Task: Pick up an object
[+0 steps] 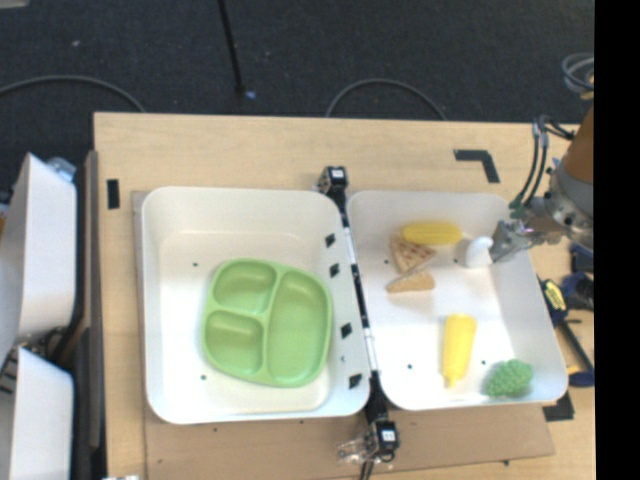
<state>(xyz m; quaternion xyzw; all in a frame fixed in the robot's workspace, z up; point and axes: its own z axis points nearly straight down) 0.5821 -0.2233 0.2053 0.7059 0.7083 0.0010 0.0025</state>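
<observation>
The right bin [520, 298] holds several toy foods. A yellow piece [432, 233] lies at the back, with a brown waffle-like wedge [410, 256] and a tan wedge [411, 283] just in front of it. A small white object [475, 251] sits to their right. A long yellow piece [457, 346] and a green broccoli-like lump [509, 378] lie near the front. My gripper [506, 240] hangs at the bin's right side, right beside the white object; contact with it is unclear.
The left bin [160, 268] holds a green divided plate [268, 320]. A clamped divider [352, 298] joins the two bins. White boxes [40, 268] stand off the bench's left edge. Cables and blue tools [570, 298] lie to the right.
</observation>
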